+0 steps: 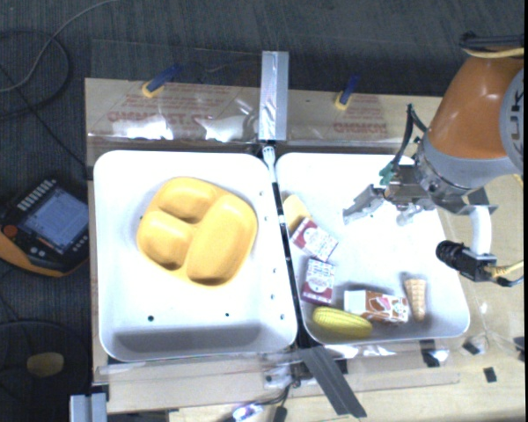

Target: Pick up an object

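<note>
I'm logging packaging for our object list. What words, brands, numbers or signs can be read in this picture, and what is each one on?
None can be read for certain.
Red print on the clear plastic sheet behind the bins: too blurred.
Small red-and-white cartons in the right bin: print too small.
Red-and-white packet near the front: unreadable.
Handheld pendant screen at left: only a blue glow.
Letters on the arm at the right edge: cut off.
</note>
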Action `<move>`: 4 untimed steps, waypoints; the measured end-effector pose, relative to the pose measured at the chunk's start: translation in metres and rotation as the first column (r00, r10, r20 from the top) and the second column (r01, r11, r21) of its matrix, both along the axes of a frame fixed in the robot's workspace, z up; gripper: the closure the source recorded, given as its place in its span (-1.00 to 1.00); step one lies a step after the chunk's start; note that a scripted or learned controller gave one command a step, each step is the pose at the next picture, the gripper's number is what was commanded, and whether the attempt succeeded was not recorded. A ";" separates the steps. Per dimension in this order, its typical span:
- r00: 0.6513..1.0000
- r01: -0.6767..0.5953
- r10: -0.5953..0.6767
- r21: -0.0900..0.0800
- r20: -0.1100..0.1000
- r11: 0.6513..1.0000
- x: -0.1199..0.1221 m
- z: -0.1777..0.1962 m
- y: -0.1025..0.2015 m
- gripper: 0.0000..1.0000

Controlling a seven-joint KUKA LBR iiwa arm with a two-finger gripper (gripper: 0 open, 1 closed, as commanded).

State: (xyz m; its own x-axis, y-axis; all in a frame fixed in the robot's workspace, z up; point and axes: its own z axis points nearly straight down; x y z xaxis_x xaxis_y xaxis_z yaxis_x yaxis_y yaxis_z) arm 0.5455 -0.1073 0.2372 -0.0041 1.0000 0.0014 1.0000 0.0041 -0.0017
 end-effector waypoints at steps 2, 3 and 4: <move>0.999 0.037 -0.037 -0.001 0.010 0.999 0.023 -0.147 -0.003 -1.00; 0.997 0.070 -0.070 -0.004 0.012 0.998 0.065 -0.147 0.008 -1.00; 0.998 0.069 -0.069 -0.002 0.012 0.998 0.065 -0.138 0.009 1.00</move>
